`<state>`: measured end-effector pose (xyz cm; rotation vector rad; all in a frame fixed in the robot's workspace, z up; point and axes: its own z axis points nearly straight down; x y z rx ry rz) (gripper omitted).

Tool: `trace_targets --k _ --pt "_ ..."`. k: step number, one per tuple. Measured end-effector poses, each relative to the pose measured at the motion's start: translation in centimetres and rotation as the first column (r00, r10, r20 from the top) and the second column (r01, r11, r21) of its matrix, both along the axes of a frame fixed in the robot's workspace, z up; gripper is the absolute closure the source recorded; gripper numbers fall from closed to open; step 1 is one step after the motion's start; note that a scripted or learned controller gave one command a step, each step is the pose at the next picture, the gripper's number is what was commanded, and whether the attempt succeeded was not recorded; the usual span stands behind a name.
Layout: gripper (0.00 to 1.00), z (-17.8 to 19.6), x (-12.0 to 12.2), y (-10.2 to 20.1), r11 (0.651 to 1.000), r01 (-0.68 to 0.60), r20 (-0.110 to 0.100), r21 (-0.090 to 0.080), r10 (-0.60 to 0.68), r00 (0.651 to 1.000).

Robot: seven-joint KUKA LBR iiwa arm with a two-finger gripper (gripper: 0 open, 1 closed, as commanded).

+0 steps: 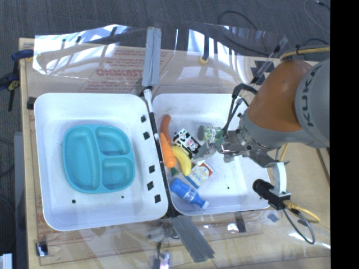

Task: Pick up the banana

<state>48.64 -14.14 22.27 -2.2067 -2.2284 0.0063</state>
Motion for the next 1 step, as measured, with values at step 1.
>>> trace_targets --k 1 --pt "0.00 -7.40 4.09 2.97 1.000 -0.002 -0.001 0.000 0.002 1.000"
